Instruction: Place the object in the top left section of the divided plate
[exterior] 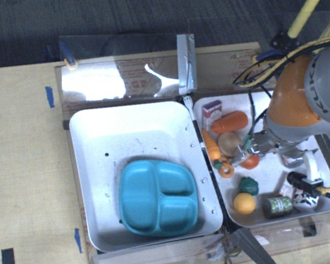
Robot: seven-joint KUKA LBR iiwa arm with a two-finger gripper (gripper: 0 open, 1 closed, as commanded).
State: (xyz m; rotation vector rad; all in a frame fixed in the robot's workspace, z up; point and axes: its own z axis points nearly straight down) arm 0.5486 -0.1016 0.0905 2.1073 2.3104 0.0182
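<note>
A blue divided plate (158, 198) lies in the lower middle of the left white bin (94, 137). Its top left section (140, 179) holds nothing. My gripper (249, 148) is low in the right bin (271, 217), among a cluster of toy foods. It sits right beside a brownish round item (229, 142) and a small red piece (251, 161). The arm's orange band (290, 104) is just right of it. The wrist hides part of what lies under the gripper.
The right bin also holds a small red and white carton (212, 111), an orange-red sausage shape (230, 121), an orange carrot (212, 147), a dark green item (248, 185), a yellow-orange fruit (244, 203), a green can (278, 205) and a black and white object (304, 189). Cables trail at the right.
</note>
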